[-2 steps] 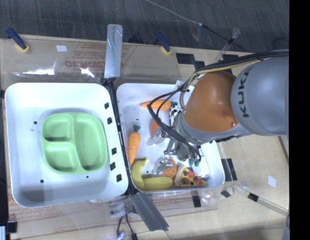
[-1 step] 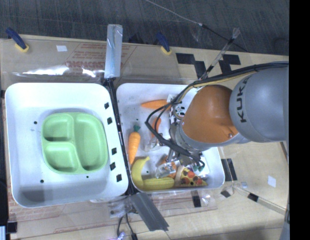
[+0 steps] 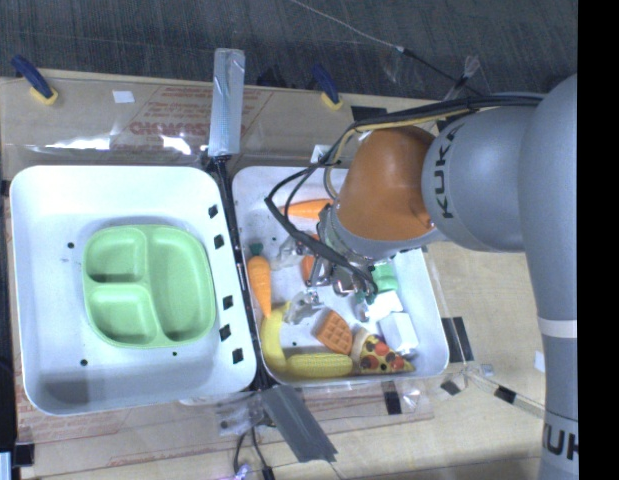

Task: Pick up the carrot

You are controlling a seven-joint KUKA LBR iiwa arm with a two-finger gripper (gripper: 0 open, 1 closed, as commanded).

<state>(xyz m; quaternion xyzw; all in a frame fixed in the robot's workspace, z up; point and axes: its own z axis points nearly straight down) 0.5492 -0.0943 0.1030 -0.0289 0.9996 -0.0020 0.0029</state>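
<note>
Lining bench [image 3: 139,118]: 2 white bins [image 3: 49,268].

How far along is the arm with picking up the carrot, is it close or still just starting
Done so far: the arm has reached over the right bin, and the claw sits low among the toy food. In hand: nothing that I can see. The carrot lies by that bin's left wall, just left of the claw and not lifted. Left to do: close on the carrot and raise it.
</note>
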